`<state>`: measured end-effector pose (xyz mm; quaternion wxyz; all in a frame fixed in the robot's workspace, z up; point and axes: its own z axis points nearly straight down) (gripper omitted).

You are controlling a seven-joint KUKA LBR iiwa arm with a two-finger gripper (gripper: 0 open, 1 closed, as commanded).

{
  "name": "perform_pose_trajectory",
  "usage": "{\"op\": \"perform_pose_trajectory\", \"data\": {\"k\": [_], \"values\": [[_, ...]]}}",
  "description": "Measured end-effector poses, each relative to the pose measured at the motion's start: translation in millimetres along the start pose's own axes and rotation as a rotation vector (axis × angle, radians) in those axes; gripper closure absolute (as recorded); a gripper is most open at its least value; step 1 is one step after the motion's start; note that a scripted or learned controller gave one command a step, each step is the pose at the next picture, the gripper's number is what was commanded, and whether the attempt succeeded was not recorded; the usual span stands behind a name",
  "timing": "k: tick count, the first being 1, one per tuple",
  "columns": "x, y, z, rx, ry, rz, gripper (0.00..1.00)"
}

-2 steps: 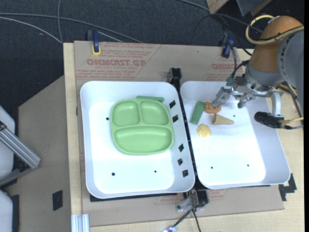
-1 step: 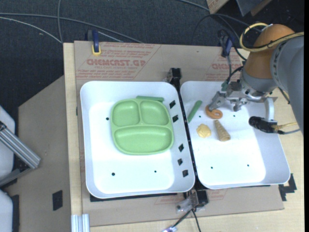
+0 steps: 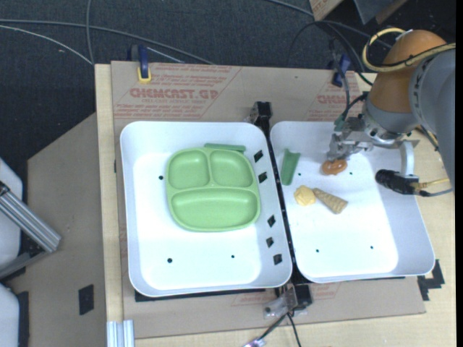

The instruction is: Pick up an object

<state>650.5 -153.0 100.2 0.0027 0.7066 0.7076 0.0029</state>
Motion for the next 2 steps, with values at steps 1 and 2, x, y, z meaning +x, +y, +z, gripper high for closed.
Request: {"op": "perform_pose_trajectory", "data": {"k": [1,2], "values": [[-6.2,-4.2,-48.5,0.003,-0.002,0.002,1.0],[2.8,-7.1,-101.0,0.001,-0.001,0.0,1.0]]}}
